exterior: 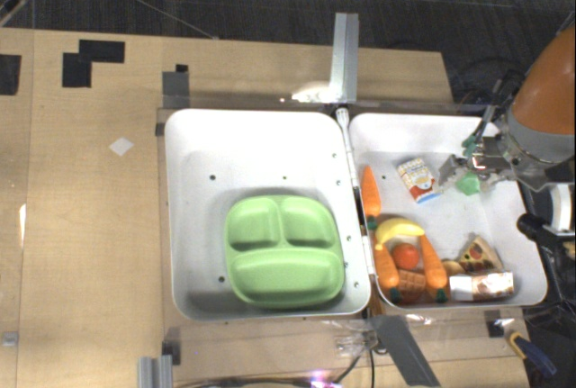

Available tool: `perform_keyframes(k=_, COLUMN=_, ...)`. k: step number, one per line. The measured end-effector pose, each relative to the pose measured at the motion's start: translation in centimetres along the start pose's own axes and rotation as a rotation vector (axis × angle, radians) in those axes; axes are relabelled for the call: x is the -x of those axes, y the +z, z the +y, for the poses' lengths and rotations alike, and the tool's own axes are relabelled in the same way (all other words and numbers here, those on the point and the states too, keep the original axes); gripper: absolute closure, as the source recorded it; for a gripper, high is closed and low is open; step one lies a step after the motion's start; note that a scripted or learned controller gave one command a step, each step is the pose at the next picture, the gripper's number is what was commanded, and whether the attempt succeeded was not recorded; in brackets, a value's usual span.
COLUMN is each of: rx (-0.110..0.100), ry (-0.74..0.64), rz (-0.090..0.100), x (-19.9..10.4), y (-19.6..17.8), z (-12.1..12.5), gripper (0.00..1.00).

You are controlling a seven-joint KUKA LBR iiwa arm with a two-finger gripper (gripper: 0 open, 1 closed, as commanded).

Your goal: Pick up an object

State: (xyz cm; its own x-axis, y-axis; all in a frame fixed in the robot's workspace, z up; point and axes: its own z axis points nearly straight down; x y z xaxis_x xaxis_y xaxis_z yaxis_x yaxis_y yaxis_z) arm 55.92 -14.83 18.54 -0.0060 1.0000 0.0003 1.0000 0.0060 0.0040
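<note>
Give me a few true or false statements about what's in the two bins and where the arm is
1. A green divided plate lies in the left bin. True.
2. The banana lies in the left bin. False: it is in the right bin, above a tomato.
3. The gripper is over the right bin. True.
4. A carrot lies along the right bin's left wall. True.
5. The plate holds a small carton. False: the small carton lies on the right bin's floor.
</note>
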Motion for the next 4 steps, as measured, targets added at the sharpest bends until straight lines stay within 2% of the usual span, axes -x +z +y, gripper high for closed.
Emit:
perform_keyframes(k=1, rx=0.000, ry=0.010, rz=0.000, x=-1.8, y=5.0, z=4.0, gripper=0.00)
perform_keyframes(k=2, rx=0.003, ry=0.059, rz=0.000, x=-1.9, y=8.9, z=5.0, gripper=0.00)
perform_keyframes(k=3, rx=0.002, ry=0.059, rz=0.000, x=-1.9, y=9.0, z=5.0, gripper=0.00)
perform_keyframes(k=4, rx=0.008, ry=0.055, rz=0.001, x=-2.1, y=7.8, z=5.2, gripper=1.00)
